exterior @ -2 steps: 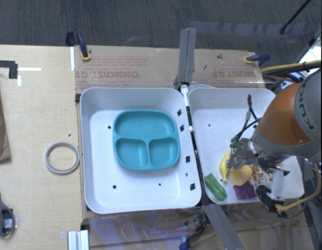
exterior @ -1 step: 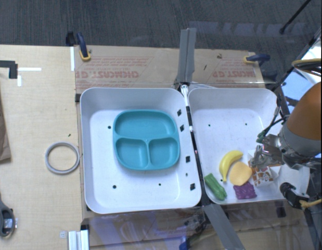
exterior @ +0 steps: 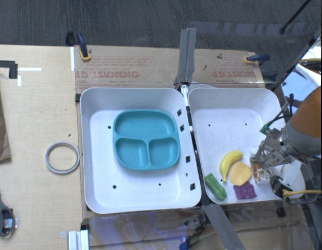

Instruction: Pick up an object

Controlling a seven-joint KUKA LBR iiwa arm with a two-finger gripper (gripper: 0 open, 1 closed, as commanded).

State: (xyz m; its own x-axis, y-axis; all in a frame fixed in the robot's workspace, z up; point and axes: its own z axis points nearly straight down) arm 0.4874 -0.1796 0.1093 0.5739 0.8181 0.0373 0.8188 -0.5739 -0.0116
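Down in the right bin [exterior: 223, 105], we see the end effector [exterior: 263, 163] beside an orange object [exterior: 240, 174]; its state we cannot tell.

A dark grey carpeted floor [exterior: 150, 9] was seen along the top of the view, beyond the bench. The bench top [exterior: 36, 113] was of pale wood, evenly lit, with no hard shadows cast. A sheet of brown cardboard [exterior: 129, 66] with red printing was laid across the far part of the bench and was fastened at its corners by yellow-handled clamps [exterior: 84, 51]. A grey ring [exterior: 62, 157] was left lying on the wood at the left, and a brown paper bag [exterior: 0, 124] was cut off by the left edge. A grey upright bar [exterior: 187, 56] was fixed at the middle.
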